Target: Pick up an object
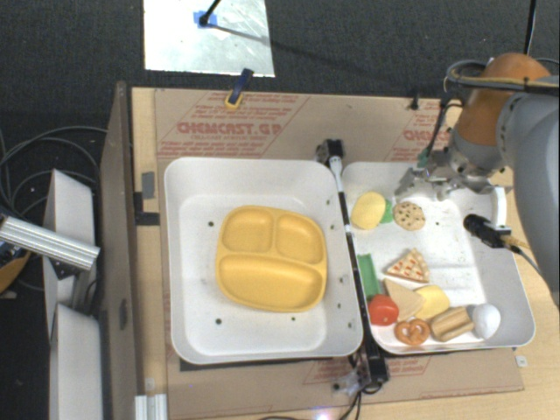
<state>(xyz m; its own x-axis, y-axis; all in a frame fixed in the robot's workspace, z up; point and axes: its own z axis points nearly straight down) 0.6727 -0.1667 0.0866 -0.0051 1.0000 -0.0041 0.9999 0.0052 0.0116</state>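
Round speckled cookie [409,215] in the right bin [512,300], just below the gripper [430,185], jaws' state unclear, smooth yellow lemon [368,209] beside it

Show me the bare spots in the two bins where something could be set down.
Left bin: bare strips all around the yellow divided plate. Right bin: open floor right of the pizza slice, below the cookie. Its front corner is crowded: tomato, pretzel, egg.

Two white bins [201,234] of smooth, slightly glossy plastic sit on a matt brown cardboard sheet [289,121] printed in red. A yellow divided plate [271,256] looks like smooth satin plastic. At twelve o'clock lies a shiny, crinkled foil square [208,23] on dark, rough carpet [61,51].
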